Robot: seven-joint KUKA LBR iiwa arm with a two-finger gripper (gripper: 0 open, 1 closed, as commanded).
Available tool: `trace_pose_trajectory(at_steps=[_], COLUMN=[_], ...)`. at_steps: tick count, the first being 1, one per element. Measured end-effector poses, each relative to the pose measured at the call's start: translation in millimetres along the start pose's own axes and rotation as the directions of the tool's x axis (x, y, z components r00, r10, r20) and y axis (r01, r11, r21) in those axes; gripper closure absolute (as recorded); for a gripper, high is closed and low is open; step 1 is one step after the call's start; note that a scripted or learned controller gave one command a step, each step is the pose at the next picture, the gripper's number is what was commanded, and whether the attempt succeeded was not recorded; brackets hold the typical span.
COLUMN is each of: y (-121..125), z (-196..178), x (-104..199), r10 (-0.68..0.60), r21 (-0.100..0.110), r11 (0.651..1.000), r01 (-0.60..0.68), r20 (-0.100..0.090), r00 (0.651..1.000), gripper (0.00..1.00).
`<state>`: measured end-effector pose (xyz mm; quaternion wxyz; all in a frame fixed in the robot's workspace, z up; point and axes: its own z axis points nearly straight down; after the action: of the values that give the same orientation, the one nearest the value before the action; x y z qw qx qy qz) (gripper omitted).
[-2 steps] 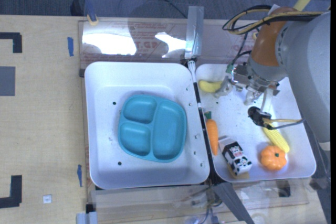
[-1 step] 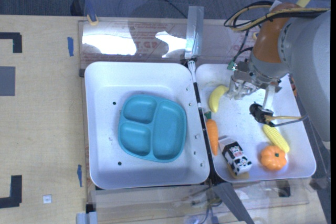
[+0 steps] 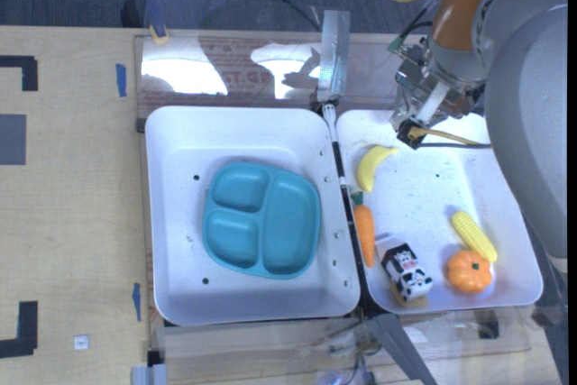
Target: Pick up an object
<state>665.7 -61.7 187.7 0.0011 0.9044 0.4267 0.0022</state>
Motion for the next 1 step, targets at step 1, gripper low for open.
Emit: trace_pose_trajectory(at_steps=[1], y=[-21.6], z=[-10.3], x=[19.6], r10=[-0.135], r21=[0.006], r11=[0.991], r01=[0.135], r20=[0.004], r00=[0.991], gripper=[1.0])
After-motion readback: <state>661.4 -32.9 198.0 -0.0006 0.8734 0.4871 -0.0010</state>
